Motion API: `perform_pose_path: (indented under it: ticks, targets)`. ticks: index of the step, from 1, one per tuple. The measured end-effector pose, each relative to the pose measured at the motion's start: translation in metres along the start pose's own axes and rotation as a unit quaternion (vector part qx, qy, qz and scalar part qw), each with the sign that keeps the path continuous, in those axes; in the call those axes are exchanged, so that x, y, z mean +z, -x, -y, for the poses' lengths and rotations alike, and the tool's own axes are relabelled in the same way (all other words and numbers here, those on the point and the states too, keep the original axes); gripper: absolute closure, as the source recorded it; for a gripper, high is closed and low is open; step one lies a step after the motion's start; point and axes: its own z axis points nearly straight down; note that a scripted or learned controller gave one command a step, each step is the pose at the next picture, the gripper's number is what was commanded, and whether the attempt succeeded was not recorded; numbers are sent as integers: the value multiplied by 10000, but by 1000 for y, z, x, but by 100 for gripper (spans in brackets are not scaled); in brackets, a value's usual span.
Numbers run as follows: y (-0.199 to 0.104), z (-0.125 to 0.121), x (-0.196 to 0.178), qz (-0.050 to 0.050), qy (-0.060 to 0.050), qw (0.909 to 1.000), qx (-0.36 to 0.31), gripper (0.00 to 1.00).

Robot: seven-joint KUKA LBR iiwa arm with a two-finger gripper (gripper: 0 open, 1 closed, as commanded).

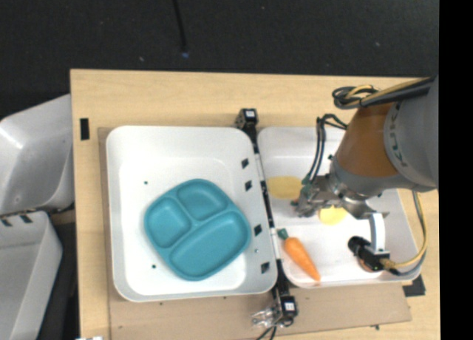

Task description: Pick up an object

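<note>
Light wood bench (185, 98) carries two white bins side by side: left bin (126, 183), right bin (295, 146), edges touching.

I see smooth glossy white plastic bins (118, 205), a matt teal plastic plate (196, 229), pale wood-look surface (185, 94), and a shiny orange plastic carrot (301, 256).

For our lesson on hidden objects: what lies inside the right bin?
In the right bin: a carrot near its front left corner, a yellow piece and a pale yellow item. The arm covers the bin's middle and back, so anything beneath it is hidden.
</note>
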Motion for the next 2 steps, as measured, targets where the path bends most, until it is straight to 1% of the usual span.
perform_pose_path:
  ticks: [1,2]
  targets:
    - [0,-6,-64,3,26,10000,-64,100]
    - [2,-8,-118,4,27,10000,-60,100]
